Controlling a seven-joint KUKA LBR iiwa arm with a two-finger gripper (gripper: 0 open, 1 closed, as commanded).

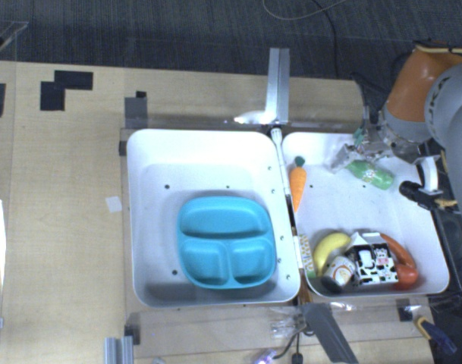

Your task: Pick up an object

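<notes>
A blue tray (226, 241) lay in the left bin (147, 158). In the right bin (435, 279), a carrot (297, 186) lay along the left wall, its long axis running front to back. A banana (328, 250) and a sausage (401, 260) crowded the front edge. Near the back right corner, the gripper (365, 152) hovered over a green item (372, 174), which lay just to its front-right. Whether the gripper was spread or closed could not be told.

Two white bins (139, 226) sit on a tan desk (56, 226), holding a light blue tray (225, 241), an orange carrot (297, 186) with a green top, a yellow banana (327, 249), a green bottle (372, 174), and a black-and-white patterned box (372, 264).
</notes>
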